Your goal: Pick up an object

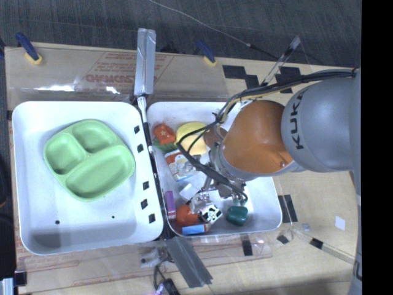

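Observation:
My gripper (206,196) reaches down into the right bin (270,192), low over the clutter at its front. Right below it lie a small black-and-white object (212,213) and an orange object (185,214). A dark green object (237,214) sits just to its right. A blue piece (193,229) lies at the bin's front rim and a purple stick (169,200) along the left wall. Further back are a red-orange toy (163,134), a yellow object (189,130) and a white packet (183,166). The orange wrist band (255,137) hides the bin's middle and back right.
The left bin (37,220) holds a light green divided plate (89,158). A grey metal divider (145,60) stands between the bins at the back. Cables (202,146) loop from the wrist over the right bin.

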### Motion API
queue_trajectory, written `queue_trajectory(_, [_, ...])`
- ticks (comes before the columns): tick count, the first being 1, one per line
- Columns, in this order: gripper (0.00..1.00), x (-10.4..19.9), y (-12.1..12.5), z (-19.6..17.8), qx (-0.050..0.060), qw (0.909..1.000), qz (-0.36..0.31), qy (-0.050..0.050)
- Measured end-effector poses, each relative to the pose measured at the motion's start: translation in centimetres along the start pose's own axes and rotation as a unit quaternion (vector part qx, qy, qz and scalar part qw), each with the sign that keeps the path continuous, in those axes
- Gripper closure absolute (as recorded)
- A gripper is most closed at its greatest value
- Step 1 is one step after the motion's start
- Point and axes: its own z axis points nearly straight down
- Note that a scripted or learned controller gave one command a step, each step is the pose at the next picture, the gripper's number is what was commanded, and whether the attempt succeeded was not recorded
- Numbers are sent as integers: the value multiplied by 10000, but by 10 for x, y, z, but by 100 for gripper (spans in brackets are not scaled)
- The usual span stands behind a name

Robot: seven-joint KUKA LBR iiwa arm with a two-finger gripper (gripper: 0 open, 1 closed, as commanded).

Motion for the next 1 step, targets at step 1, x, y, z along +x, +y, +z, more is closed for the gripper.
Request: queue_trajectory(1, [0,-48,3,10,-43,9906,1343,235])
